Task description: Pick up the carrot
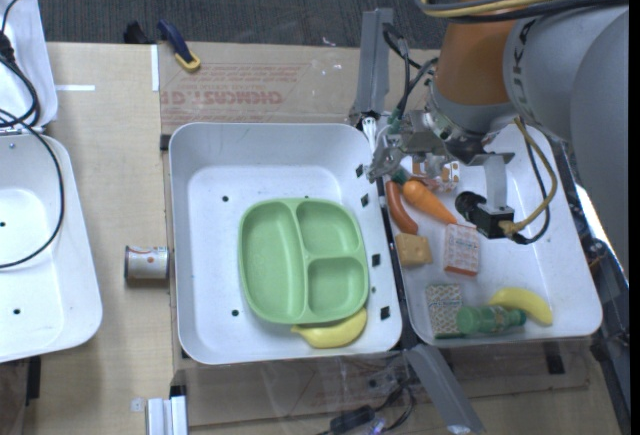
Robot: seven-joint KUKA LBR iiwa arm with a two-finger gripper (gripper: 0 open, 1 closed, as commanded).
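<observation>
The carrot [430,202] is orange and lies at a slant near the back left of the right bin [570,268]. A reddish sausage [401,208] lies right beside it on its left. My gripper [437,166] hangs under the orange wrist band, just above and behind the carrot's thick end. The wrist and its cables cover the gripper's tip, and nothing shows clearly held in it.
The right bin also holds a bread chunk [413,249], a red-and-white packet [461,250], a patterned packet [443,301], a green bottle [490,320] and a banana [522,303]. In the left bin [200,223] a green divided plate [303,259] covers part of another banana [330,331]. A small can [147,263] lies on the bench.
</observation>
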